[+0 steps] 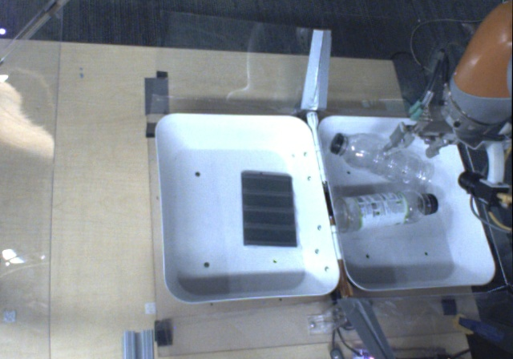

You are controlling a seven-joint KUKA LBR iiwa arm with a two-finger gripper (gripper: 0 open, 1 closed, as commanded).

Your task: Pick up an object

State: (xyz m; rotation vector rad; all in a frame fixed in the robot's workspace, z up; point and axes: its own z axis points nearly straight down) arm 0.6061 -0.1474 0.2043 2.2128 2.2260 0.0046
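Two white bins sit side by side on the bench: the left bin (184, 189) and the right bin (473, 257). One dark ribbed pad (268, 207) lies flat near the middle of the left bin, alone there. Two clear plastic bottles are in the right bin. The upper bottle (373, 155) lies toward twelve o'clock in that bin, its dark cap pointing to nine o'clock; the lower bottle (385, 208) lies just below it, near the bin's centre, label showing, dark cap pointing to three o'clock. The arm comes in from three o'clock, orange band up top, and the gripper (418, 137) sits over the right end of the upper bottle, at about one o'clock in the bin. Whether its jaws are open or closed on the bottle, I cannot tell: metal and clear plastic blur together. A grey post (317, 69) stands at twelve o'clock between the bins. Cables crowd the right rim, and the arm is cut off by the frame edge.
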